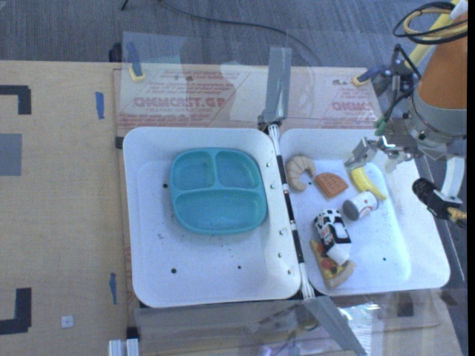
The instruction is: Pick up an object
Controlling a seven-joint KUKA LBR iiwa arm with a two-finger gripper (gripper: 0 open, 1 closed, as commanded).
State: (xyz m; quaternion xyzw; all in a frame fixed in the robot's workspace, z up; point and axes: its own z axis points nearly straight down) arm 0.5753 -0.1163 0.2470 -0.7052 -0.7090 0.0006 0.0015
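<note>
**Hand poised over the yellow banana in the right bin**

The grey arm with its orange band reaches in from the right, and its two-finger hand (375, 153) hangs above the far right part of the right-hand shallow white bin (427, 269). Just below and beside the hand lies a small yellow toy banana (368, 180), its long axis running slantwise from upper left to lower right; it is the nearest thing to the fingers. Whether the hand is spread or pressed together cannot be told, since the metal parts blur into each other and the wrist covers part of them.

Further left in the same bin sit a tan croissant-shaped toy (300, 170), an orange wedge-shaped piece (331, 185), a white cylinder with a dark end (358, 205), and a black-and-white figure (332, 232) lying over a flat reddish-yellow item (334, 271). The left-hand bin (148, 273) holds a teal divided plastic plate (218, 190).

The banana's top end is partly hidden under the hand
</note>
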